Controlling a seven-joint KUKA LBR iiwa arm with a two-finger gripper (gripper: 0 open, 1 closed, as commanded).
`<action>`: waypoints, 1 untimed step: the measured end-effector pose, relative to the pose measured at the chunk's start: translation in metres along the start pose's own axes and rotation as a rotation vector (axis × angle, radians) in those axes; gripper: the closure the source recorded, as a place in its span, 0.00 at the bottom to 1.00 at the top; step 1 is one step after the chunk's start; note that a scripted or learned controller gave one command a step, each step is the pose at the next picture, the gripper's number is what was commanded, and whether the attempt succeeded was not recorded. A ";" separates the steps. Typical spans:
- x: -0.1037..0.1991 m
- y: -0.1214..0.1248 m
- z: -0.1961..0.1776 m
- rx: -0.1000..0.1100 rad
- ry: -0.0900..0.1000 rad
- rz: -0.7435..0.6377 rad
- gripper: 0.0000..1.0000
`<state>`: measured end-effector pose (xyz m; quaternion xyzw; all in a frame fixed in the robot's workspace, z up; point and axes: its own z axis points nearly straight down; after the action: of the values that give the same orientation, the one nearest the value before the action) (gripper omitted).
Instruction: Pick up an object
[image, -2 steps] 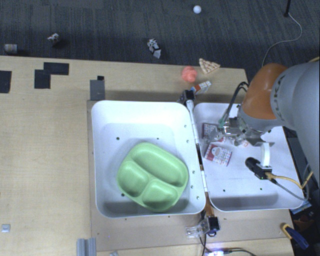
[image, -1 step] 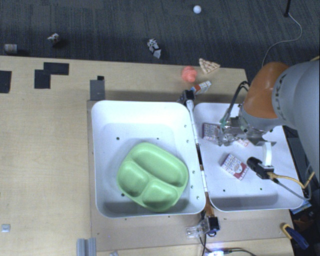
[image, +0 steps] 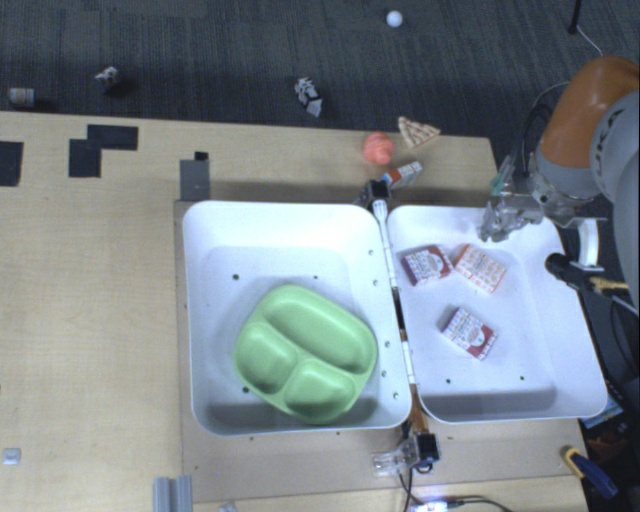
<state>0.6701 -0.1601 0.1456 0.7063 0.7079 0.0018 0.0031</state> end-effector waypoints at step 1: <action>0.001 0.000 0.001 0.002 0.001 -0.002 0.00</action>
<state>0.6699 -0.1592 0.1449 0.7057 0.7085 0.0015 0.0022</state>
